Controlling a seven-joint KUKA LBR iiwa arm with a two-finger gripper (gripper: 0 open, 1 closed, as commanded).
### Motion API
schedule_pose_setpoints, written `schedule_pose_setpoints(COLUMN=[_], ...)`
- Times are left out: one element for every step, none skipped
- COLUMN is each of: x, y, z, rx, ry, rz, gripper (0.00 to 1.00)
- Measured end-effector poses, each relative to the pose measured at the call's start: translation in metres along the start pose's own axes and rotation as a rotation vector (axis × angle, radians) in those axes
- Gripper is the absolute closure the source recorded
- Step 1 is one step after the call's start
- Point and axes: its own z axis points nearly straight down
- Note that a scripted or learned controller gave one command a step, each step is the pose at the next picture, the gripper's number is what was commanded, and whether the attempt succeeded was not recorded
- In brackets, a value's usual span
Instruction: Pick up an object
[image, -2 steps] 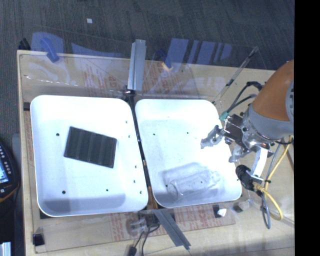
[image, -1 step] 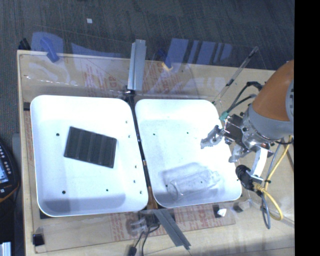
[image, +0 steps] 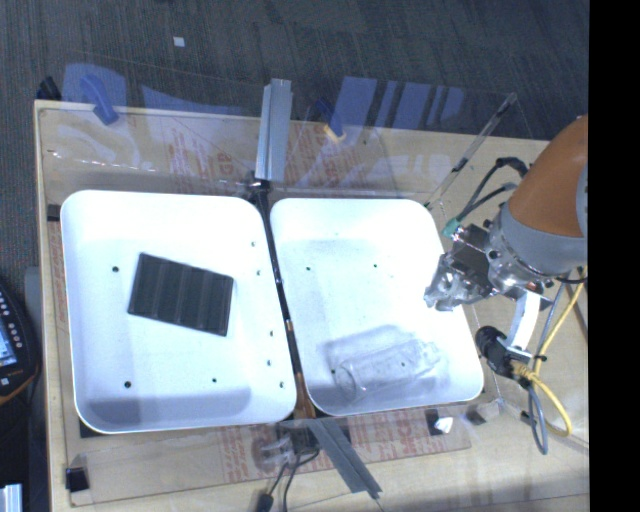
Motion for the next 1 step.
schedule_pose_setpoints(x=[0.0010], y=[0.0004], z=[-0.0092], rx=[0.002], ry=[-0.001], rz=[-0.010], gripper=[1.00])
